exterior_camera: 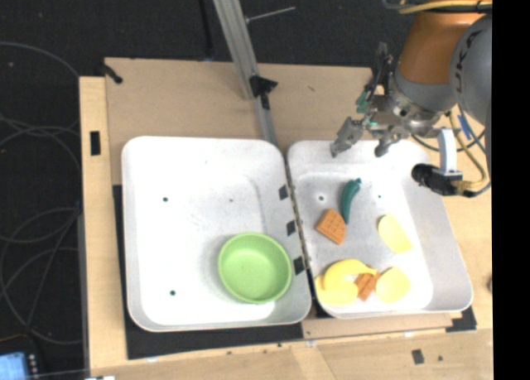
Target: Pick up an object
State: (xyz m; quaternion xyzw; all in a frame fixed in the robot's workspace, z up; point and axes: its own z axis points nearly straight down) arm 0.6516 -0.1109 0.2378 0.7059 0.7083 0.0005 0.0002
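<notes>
My gripper (361, 148) hangs open over the far edge of the right bin (431, 242), with nothing between its two fingers. Below it in that bin lie a teal green pepper-like piece (350, 198), an orange waffle-like square (330, 227), a pale yellow piece (394, 233), a yellow rounded piece (341, 277), a small orange piece (365, 286) and another yellow piece (394, 285). The teal piece is the nearest to the fingertips, a short way toward the front.
The left bin (190, 196) holds a light green bowl (254, 266) near its front right corner. A slanted metal post (236, 35) rises behind the bins. A low divider (296, 221) runs between the two bins.
</notes>
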